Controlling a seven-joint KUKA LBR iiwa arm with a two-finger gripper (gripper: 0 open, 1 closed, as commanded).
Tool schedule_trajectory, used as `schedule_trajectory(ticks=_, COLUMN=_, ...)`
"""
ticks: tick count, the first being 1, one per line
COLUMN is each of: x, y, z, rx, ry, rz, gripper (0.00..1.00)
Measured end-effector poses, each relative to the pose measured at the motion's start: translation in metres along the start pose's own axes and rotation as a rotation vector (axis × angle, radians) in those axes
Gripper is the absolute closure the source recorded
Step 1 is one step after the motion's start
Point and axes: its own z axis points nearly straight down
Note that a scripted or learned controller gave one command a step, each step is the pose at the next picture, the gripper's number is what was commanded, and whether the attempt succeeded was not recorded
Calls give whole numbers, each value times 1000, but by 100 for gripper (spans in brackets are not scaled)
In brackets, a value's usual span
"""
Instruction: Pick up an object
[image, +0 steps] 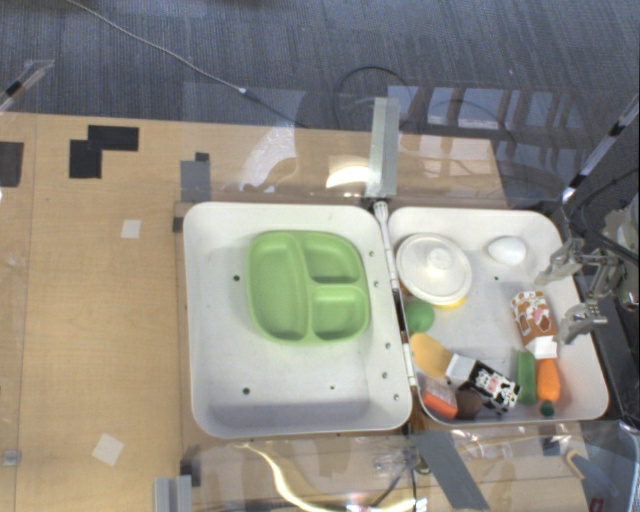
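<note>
Camera view: green tray (305, 288) fills left bin (215, 390); right bin (590, 395) crowded.

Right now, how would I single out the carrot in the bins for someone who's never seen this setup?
Take the right-hand white bin, the one crowded with small items, and go to its near right corner. The carrot lies there, a small orange toy with a green tip pointing at the near rim, just below the brown bottle. A green piece lies alongside it; the carrot is the orange one of the pair.
</note>
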Motion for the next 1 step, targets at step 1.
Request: schedule_trajectory(ticks=1, x=-32, y=-6, z=161, rx=3, ry=-7, rz=-162, gripper=0)
